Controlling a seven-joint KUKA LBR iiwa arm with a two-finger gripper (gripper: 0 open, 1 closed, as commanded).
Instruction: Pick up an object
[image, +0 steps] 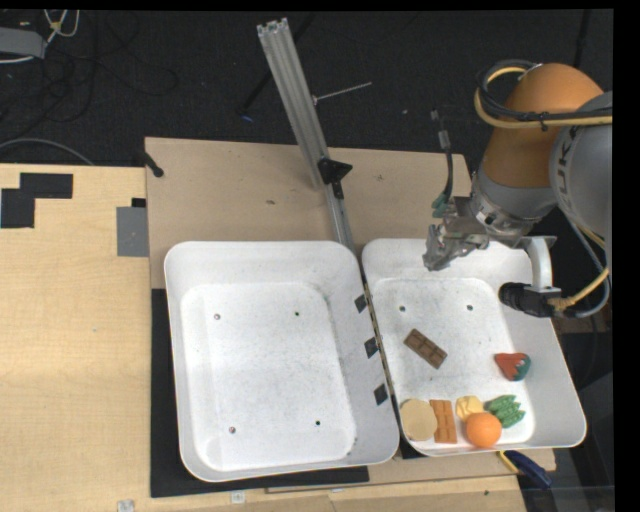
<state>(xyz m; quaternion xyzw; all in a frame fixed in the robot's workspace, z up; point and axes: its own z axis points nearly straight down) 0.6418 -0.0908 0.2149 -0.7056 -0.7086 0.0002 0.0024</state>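
Right bin (545, 425) holds the small stuff along its near edge: round cracker (418, 419), orange ball (483, 430), green piece (506, 409), red piece (512, 366); brown chocolate bar (425, 348) lies mid-bin, apart. All look light, stiff toys; the bar is flat, best pinched across its short sides. Arm (535, 140) hangs over the bin's far edge, tool (441, 252) pointing down, well above the items, nothing in it; opening: cannot tell.

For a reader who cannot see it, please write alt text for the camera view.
A grey arm's two-finger gripper hangs over the far end of the right shallow white bin, holding nothing. Toy foods lie at the bin's near end: brown chocolate bar, red strawberry, orange ball, green vegetable, tan bread slice. The left white bin sits alongside.
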